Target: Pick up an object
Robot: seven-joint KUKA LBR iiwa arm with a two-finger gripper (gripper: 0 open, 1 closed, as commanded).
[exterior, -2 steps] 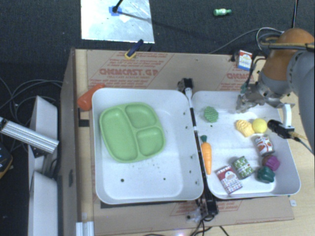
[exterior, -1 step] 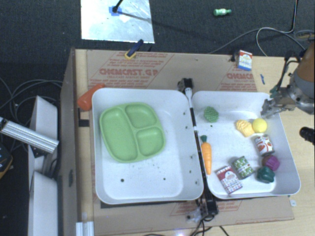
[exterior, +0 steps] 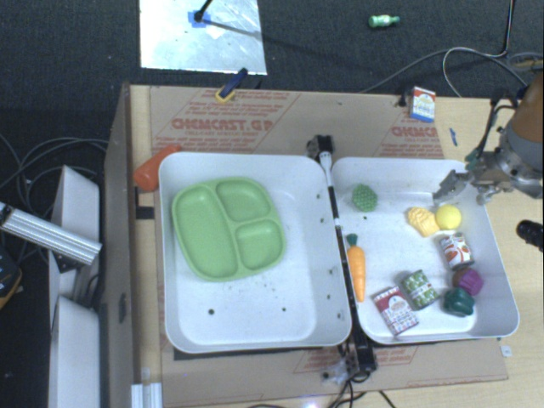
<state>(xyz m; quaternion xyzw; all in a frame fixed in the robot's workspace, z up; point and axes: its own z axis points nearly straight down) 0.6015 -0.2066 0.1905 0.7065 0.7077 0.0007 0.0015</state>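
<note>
Just below the open, empty hand (exterior: 466, 185) lies a yellow ball (exterior: 448, 218).

The arm (exterior: 525, 134) is cut off by the right edge — just its wrist end reaches in; the gripper (exterior: 466, 184) is too blurred to read; the carton (exterior: 396, 309) and can (exterior: 455, 250) carry labels too small to make out — the orange thing (exterior: 149, 170) sits half tucked behind the left bin (exterior: 195, 330).
</note>
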